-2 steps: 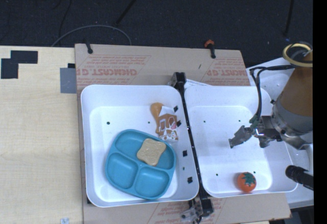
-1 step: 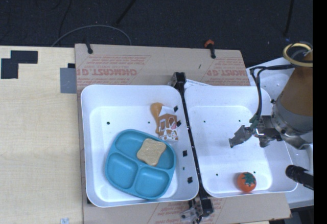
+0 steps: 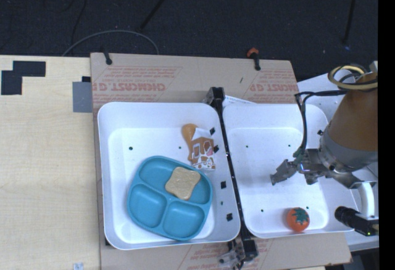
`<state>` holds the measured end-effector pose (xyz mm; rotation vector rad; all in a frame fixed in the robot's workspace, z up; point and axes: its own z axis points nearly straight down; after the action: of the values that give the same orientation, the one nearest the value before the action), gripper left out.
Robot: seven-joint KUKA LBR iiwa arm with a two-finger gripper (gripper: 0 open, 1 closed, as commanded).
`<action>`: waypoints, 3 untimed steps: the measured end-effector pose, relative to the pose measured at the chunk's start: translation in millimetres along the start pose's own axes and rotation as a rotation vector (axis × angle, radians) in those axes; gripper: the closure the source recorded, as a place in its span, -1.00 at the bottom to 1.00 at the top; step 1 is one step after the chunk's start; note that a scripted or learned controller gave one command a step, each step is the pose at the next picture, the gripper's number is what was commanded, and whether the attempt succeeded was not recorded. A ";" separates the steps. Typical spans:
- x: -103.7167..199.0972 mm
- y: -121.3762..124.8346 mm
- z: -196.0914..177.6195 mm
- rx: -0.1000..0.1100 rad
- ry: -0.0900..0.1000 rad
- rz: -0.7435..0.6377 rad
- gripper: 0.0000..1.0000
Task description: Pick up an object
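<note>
Presently your grey arm reaches in from the right, its gripper [image 3: 282, 175] low over the right white bin [image 3: 259, 133]; whether it is parted, you cannot tell. A small round orange-red fruit [image 3: 297, 219] lies near it. The left white bin [image 3: 117, 139] holds a blue divided plate [image 3: 148, 204] bearing tan toast [image 3: 182, 183].

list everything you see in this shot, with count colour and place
bins: 2, white, side by side on the bench
divided plate: 1, blue, left bin, front
slice of toast: 1, tan, on the plate's upper right compartment
small packet: 1, white with brown print, left bin by the divider
brown piece: 1, orange-brown, just behind the packet
toy tomato: 1, red-orange with green top, right bin, front
cardboard sheet: 1, brown, under the bins
gripper: 1, grey, over the right bin
</note>
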<state>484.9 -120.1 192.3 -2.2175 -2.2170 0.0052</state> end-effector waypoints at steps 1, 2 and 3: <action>7.1 -1.7 45.0 0.001 0.001 0.000 -1.00; 8.1 -2.2 97.9 0.000 0.001 0.000 -1.00; 6.2 -2.5 86.2 0.000 0.001 0.007 1.00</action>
<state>481.9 -113.8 106.1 -2.2248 -2.2094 0.0044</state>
